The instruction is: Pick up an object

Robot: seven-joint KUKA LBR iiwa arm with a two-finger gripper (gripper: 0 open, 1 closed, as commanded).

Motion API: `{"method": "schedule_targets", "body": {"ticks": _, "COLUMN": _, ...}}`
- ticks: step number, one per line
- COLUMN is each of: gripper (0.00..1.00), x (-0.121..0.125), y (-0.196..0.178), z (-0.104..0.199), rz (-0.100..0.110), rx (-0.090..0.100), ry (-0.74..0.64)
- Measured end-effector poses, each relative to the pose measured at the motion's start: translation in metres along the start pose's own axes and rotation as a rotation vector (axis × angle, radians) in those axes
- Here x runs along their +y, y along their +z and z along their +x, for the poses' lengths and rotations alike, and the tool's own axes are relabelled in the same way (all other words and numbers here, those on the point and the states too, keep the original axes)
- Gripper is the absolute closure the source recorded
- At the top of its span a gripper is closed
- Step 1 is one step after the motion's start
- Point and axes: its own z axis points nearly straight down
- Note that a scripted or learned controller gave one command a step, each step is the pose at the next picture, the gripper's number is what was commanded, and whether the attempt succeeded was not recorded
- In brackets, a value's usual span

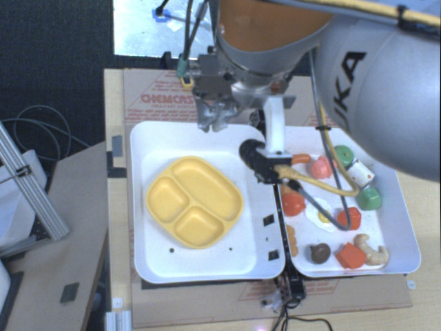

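A yellow three-compartment plate (194,201) lies in the left white bin (155,264). The right bin (406,250) holds several toy foods: a red tomato (293,203), a fried egg (320,218), a red piece (349,218), a green piece (370,198), a pink piece (320,167), a brown lump (319,252), an orange block (351,255) and a tan curved piece (374,253). My gripper (216,118) hangs over the back edge of the left bin, above and behind the plate. Nothing is visibly held in it.
The big grey arm (386,67) covers the upper right of the view and the back of the right bin. Yellow and grey cables (324,185) drape across the toy foods. The wall between the bins (279,219) runs down the middle. Cardboard lies under both bins.
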Motion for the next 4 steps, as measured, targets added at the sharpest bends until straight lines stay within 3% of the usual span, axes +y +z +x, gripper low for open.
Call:
{"method": "schedule_targets", "body": {"ticks": 1, "gripper": 1.0, "x": -0.04, "y": -0.092, "z": -0.025, "rz": -0.006, "rx": 0.005, "ry": 0.008}}
{"method": "schedule_targets", "body": {"ticks": 2, "gripper": 0.0, "x": -0.04, "y": -0.086, "z": -0.023, "rz": 0.003, "rx": 0.0, "ry": 0.007}}
{"method": "schedule_targets", "body": {"ticks": 3, "gripper": 0.0, "x": -0.04, "y": -0.086, "z": -0.023, "rz": 0.003, "rx": 0.0, "ry": 0.007}}
{"method": "schedule_targets", "body": {"ticks": 4, "gripper": 0.0, "x": -0.042, "y": 0.089, "z": -0.05, "rz": 0.019, "rx": -0.008, "ry": 0.014}}
